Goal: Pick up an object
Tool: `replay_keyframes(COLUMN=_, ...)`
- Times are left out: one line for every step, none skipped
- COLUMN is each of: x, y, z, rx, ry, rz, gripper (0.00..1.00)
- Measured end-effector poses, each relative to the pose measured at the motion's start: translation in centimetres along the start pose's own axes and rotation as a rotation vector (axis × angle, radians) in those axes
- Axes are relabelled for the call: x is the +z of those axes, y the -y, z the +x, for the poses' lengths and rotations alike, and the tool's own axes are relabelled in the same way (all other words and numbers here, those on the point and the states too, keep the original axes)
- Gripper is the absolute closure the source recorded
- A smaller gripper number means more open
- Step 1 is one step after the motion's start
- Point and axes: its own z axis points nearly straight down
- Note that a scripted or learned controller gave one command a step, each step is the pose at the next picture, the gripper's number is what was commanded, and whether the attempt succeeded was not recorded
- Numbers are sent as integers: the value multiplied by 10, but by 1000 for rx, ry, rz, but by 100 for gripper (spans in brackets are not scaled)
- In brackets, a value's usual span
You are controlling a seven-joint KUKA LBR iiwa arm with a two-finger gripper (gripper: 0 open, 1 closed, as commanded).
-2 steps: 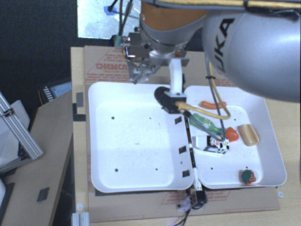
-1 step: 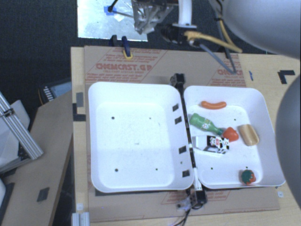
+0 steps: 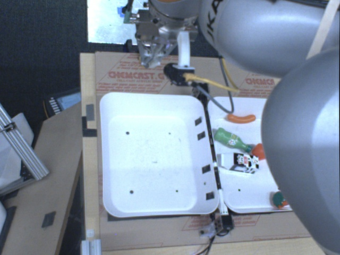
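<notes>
The right bin (image 3: 239, 203) holds several small objects: an orange sausage-shaped piece (image 3: 240, 119), a green bottle (image 3: 231, 138) lying on its side, a black-and-white item (image 3: 246, 162), a red-orange piece (image 3: 257, 150) and a green and orange piece (image 3: 277, 198) at the near edge. My gripper (image 3: 166, 54) hangs high beyond the far rim of the left bin (image 3: 106, 142), over the cardboard. It is open, and nothing sits between its fingers. The arm's grey body covers the right part of the right bin.
Cardboard (image 3: 122, 73) lies under both bins. A black connector with a yellow cable (image 3: 210, 81) trails below the gripper toward the right bin. An aluminium rail (image 3: 21, 150) leans at the far left, off the bench.
</notes>
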Motion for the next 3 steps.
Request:
replay_keyframes(x=33, y=52, z=1, rx=-5, ry=-2, rz=-3, gripper=100)
replay_keyframes(x=-82, y=-1, z=0, rx=-4, ry=-7, rz=-24, gripper=100)
replay_keyframes(x=7, y=0, z=0, rx=-2, ry=-2, rz=-6, gripper=100)
